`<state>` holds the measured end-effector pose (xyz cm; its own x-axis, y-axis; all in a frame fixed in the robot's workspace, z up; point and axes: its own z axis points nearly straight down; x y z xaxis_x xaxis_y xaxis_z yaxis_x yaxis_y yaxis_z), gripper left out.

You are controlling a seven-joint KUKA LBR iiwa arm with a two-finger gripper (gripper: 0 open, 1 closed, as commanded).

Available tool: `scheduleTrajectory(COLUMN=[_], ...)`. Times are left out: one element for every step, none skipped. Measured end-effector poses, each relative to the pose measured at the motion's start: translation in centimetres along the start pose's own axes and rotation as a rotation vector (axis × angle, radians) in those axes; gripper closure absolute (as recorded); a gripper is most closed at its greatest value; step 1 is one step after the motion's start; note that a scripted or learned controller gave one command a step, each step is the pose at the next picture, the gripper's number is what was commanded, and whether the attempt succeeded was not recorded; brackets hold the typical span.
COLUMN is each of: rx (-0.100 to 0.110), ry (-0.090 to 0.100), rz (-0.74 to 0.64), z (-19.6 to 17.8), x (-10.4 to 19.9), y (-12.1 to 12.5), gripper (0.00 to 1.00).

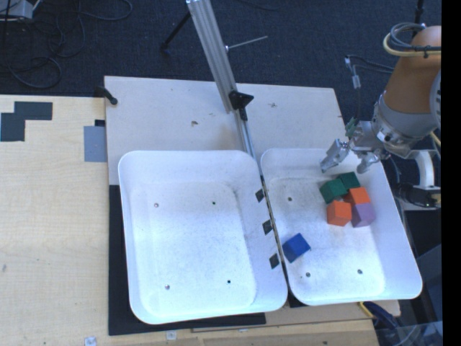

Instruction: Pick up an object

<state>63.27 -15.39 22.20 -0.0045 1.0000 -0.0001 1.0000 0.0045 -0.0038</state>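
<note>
I see my gripper (pixel 350 158) hanging over the far edge of the right bin (pixel 338 283), its two fingers spread apart with nothing between them. Just below it lies the green block (pixel 338 187), touching an orange block (pixel 338 212), a second orange one (pixel 359 194) and a purple block (pixel 363 214). A blue block (pixel 295 247) sits apart, near that bin's left wall.

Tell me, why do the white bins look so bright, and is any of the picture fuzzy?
In the camera view, light from above washes out the left bin and right bin, so the floors look almost blank; the blue block and the clustered blocks stay fairly crisp with small soft shadows; the gripper looks a little blurry; the dark floor behind is dim.
</note>
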Motion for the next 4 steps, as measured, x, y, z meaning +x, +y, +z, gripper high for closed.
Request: scheduleTrajectory(rx=[-0.013,-0.020,-0.024,-0.020], ry=[-0.002,-0.005,-0.008,-0.007], rz=[0.003,0.001,-0.001,-0.002], z=[10.1,10.6,9.6,9.8], x=[-5.2,-5.3,-5.3,-5.3], y=[2.5,2.2,2.3,2.2], gripper=[0.00,0.00,1.00,0.00])
